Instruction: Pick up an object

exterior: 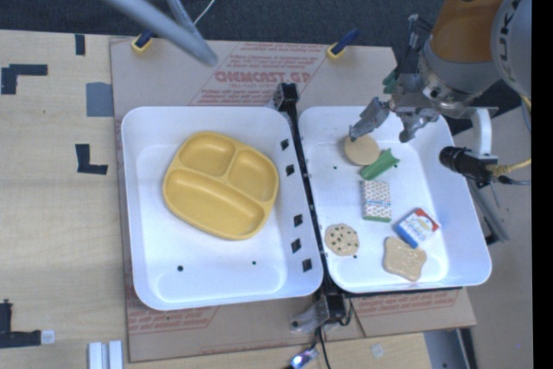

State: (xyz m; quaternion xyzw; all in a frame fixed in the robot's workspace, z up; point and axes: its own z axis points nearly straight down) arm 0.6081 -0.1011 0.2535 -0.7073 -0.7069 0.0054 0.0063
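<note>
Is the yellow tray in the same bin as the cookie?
No, the yellow tray lies in the left bin, while the cookie lies in the right bin.

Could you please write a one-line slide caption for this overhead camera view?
Open gripper poised above a round tan piece in the right bin; yellow divided plate in the left bin.

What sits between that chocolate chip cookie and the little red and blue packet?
In the camera view, only bare white bin floor lies between the cookie and the packet; the toast sits just below that line.
</note>
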